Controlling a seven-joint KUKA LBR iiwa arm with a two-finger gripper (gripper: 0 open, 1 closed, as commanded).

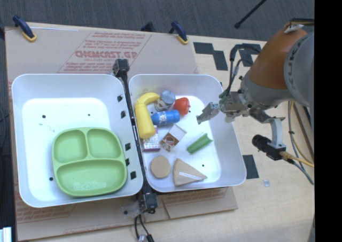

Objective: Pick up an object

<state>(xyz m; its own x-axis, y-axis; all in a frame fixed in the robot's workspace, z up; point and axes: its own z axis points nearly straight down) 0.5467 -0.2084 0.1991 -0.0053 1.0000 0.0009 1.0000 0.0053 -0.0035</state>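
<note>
The right bin (230, 150) holds several toy items: a yellow banana (142, 116), a blue bottle (166, 117), a red piece (183, 105), a grey lump (168, 97), a green stick (199, 143), a tan disc (160, 167), a tan wedge (187, 173) and a small brown box (170, 140). My gripper (207, 112) hangs over the right part of this bin, above bare white floor. It is right of the red piece and above the green stick. I see nothing held in it.
The left bin (32, 102) holds a green divided plate (90, 161) at its front. A black clip (122, 67) sits on the wall between the bins. Cardboard lies behind them. Cables and a black fitting (267, 146) hang to the right of the right bin.
</note>
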